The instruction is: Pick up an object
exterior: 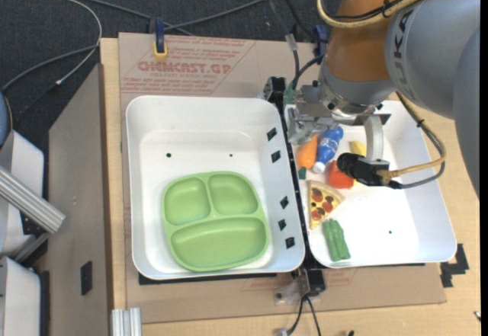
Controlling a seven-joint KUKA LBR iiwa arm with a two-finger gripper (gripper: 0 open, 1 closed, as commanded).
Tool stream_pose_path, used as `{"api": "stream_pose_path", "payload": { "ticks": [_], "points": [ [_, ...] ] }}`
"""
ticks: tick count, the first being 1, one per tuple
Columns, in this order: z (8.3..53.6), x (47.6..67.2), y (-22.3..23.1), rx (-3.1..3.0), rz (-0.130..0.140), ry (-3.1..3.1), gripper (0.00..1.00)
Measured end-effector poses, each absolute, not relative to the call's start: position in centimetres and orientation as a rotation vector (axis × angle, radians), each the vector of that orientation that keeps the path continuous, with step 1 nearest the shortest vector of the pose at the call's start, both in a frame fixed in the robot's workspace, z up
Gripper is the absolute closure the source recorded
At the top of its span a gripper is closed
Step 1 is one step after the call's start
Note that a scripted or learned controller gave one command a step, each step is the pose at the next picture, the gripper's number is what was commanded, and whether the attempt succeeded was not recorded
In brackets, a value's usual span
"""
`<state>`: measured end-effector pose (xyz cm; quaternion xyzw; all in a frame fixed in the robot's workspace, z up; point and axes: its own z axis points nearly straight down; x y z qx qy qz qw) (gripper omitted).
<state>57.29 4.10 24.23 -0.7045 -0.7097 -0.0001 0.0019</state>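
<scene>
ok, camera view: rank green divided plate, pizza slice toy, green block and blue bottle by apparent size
1. green divided plate, by far the largest.
2-4. pizza slice toy, green block, blue bottle: all look about alike. The bottle is partly hidden under the gripper, so I won't rank these three.

Two shallow white plastic bins [145, 174]; one green divided plastic tray [216, 219]; one toy pizza slice [322, 203]; one green toy vegetable [335, 240]; one small blue-capped bottle [328, 148]; one orange toy piece [306, 153].

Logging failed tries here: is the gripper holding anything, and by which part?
Cannot be told: the gripper sits low over the bottle and orange object, hidden by the wrist.
</scene>
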Motion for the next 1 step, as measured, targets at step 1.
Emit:
{"api": "stream_pose_path", "payload": {
  "ticks": [1],
  "points": [
    [23.42,57.73,8.61,-2.215,-0.001,-2.227,1.0]
  ]
}}
